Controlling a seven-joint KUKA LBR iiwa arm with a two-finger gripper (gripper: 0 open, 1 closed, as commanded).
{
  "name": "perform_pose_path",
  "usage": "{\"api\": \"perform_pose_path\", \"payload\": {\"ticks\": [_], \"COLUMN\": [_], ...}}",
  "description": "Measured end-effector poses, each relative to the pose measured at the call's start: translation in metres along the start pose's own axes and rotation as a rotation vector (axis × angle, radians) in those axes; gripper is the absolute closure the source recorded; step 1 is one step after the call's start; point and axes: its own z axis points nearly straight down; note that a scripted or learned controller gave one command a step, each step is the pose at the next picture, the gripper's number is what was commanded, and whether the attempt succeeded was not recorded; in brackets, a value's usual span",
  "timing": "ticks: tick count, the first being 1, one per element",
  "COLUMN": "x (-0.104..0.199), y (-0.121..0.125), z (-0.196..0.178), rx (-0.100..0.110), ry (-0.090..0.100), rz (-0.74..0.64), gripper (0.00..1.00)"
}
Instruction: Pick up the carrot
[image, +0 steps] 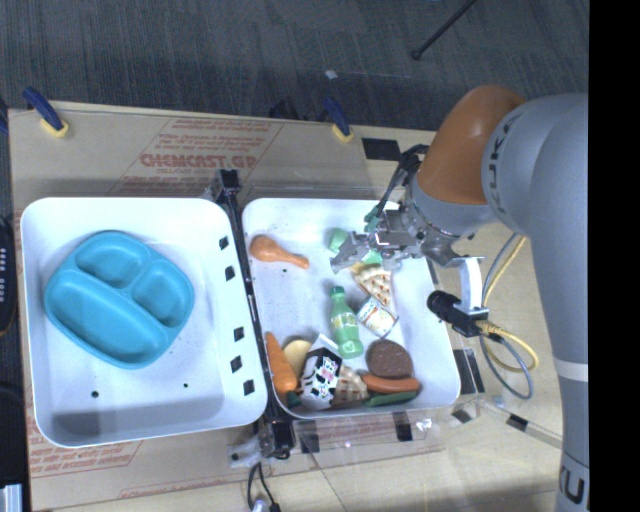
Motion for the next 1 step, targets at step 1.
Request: {"api": "perform_pose_path", "payload": {"ticks": [1], "x": [0.0636], "y": [-0.0316], "z": [0.0946], "rx": [0.012], "ry": [0.003], "rz": [-0.038], "gripper": [0.0]}}
